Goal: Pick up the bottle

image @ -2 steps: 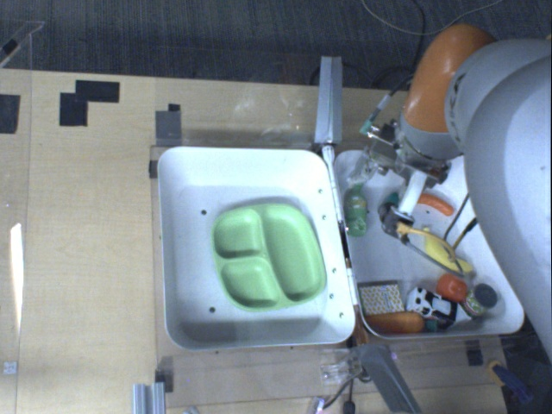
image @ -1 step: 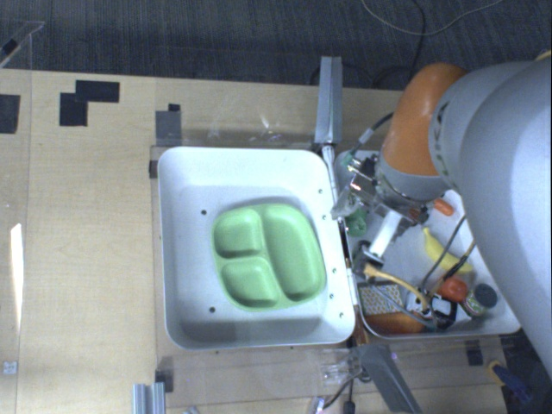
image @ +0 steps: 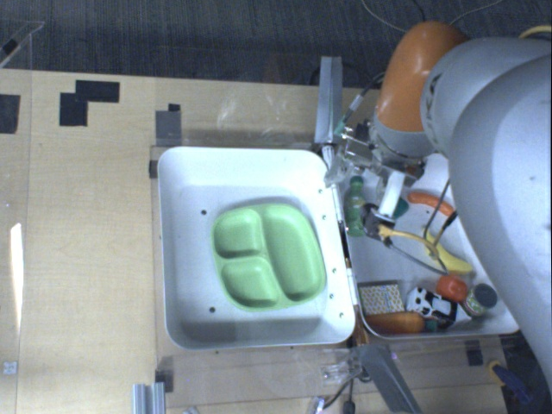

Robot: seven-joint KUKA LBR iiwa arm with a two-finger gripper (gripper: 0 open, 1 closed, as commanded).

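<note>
Bottle (image: 354,203): green, by the right bin's (image: 373,264) left wall.
Hand (image: 352,164): just far of it; grip cannot be told.
Left bin (image: 185,231): holds a green tray (image: 269,255).

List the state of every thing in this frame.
Bottle: in the right bin by its left wall, under the gripper; grasp unclear.
Gripper: low over the bottle.
Plate: flat, right side up, in the left bin.
Banana: lying in the right bin.

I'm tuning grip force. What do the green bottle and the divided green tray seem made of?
The green bottle: probably plastic, slightly glossy, judging by pale highlights. The divided green tray: likely moulded plastic, matte, with evenly coloured, rounded compartments.
</note>
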